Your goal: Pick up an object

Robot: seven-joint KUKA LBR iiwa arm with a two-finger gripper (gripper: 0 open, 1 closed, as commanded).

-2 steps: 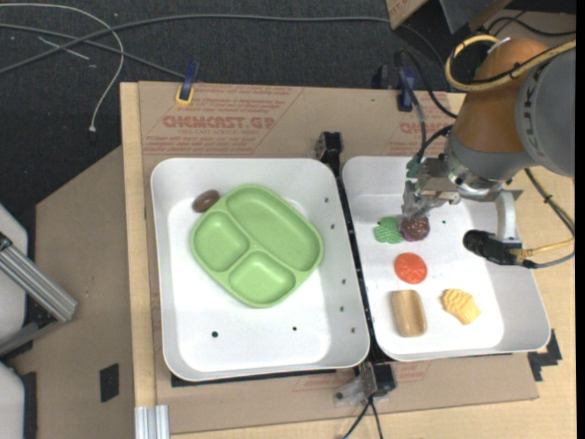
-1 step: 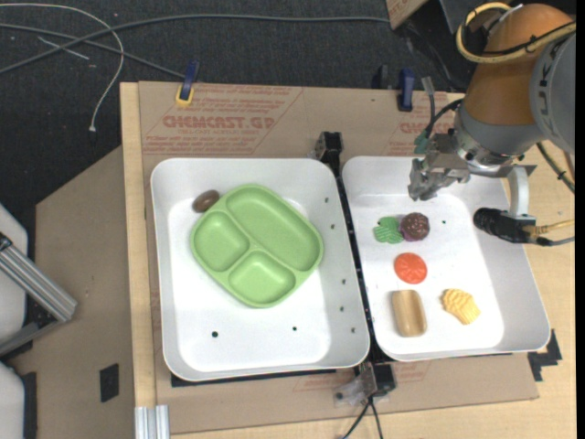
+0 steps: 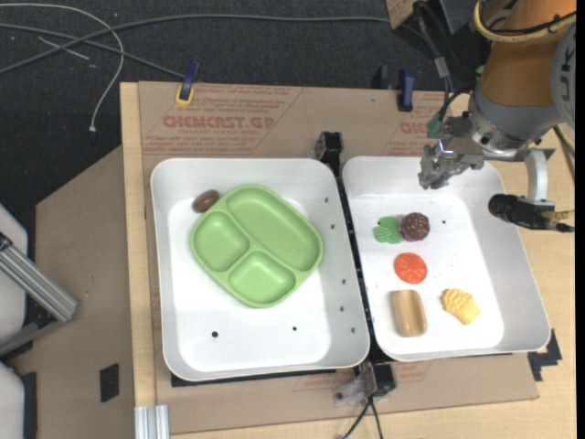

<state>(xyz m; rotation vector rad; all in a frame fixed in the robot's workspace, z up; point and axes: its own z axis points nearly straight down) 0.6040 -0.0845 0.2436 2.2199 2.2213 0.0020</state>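
1. The surface [image 3: 137, 245] is showing as a tan board lying on a dark carpeted floor [image 3: 55, 108], with red printed lettering along its far strip. Two blue clamps [image 3: 189, 80] are gripping the far edge.
2. Two white bins are sitting side by side, touching along a black centre seam. The left bin [image 3: 183, 337] is carrying a green divided tray [image 3: 258, 243], lying tilted, and a small brown piece [image 3: 206, 201] just beside the tray's far left corner.
3. The right bin [image 3: 484, 337] is carrying the candidate objects: a green leafy piece [image 3: 388, 231] touching a dark maroon round piece [image 3: 416, 226]; an orange-red round piece [image 3: 410, 268] near them; a tan cylinder [image 3: 409, 312] and a yellow piece [image 3: 461, 305] at the near end.
4. The pincer [image 3: 437, 174] is hovering over the right bin's far edge, apart from all the objects. Nothing is showing between its fingers; whether they are apart or together, I cannot tell.
5. Grey cables [image 3: 73, 39] are trailing across the floor at far left. A metal rail [image 3: 32, 282] is being cut off by the left edge.
6. The arm [image 3: 526, 62] is being cropped at top right.
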